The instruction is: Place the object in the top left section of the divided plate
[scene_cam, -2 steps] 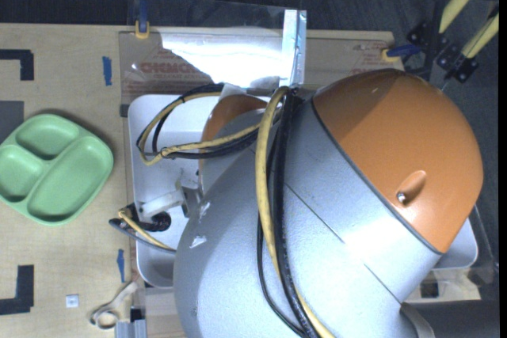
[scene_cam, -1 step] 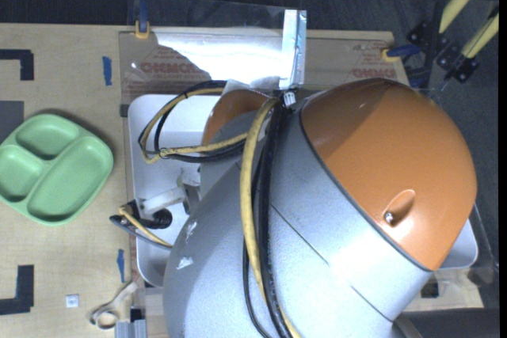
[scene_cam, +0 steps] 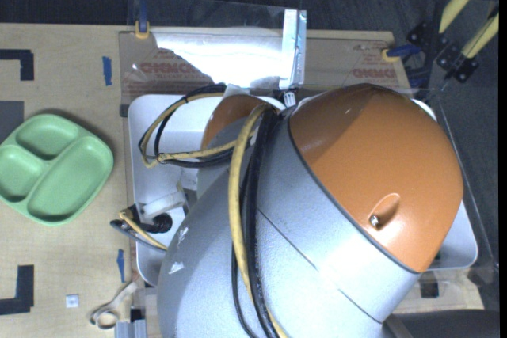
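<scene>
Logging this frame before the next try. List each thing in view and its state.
Plate: green, divided, upright on the bench left of the bins, nothing in its sections.
Arm: reaching in over the bins, covering most of them.
Left bin: mostly hidden by the arm, contents cannot be told.

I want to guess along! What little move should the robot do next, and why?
Probably lift straight up out of the white bin. The arm hangs low over it, hiding what is inside, and the green divided plate sits apart on the bench, to the left.
</scene>
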Robot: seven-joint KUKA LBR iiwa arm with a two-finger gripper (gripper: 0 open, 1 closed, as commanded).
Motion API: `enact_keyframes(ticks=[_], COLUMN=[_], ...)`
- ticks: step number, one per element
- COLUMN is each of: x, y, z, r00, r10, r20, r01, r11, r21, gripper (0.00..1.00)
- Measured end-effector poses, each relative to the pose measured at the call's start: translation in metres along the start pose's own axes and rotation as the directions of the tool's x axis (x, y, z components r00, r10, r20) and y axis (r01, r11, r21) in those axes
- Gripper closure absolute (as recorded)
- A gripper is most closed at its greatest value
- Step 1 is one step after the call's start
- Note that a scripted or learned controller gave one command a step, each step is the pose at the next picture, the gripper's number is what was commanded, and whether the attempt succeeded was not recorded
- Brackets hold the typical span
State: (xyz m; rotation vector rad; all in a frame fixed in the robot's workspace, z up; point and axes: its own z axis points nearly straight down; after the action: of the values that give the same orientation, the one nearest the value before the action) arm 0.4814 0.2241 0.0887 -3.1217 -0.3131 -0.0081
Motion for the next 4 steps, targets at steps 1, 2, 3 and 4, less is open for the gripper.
enact_keyframes(ticks=[1,2,3,4], x=[-0.001,-0.001,-0.003,0.0], y=[-0.001,0.0,-0.002,-0.001], z=[0.0,0.0,-0.023,0.0], r00=[0.998,0.885,0.825,0.996], r10=[-0.068,-0.465,-0.565,-0.084], r20=[0.002,0.005,0.01,0.0], r01=[0.068,0.465,0.565,0.084], r11=[0.998,0.885,0.825,0.996], r21=[-0.002,0.0,0.003,0.0], gripper=[1.0,1.0,1.0,1.0])
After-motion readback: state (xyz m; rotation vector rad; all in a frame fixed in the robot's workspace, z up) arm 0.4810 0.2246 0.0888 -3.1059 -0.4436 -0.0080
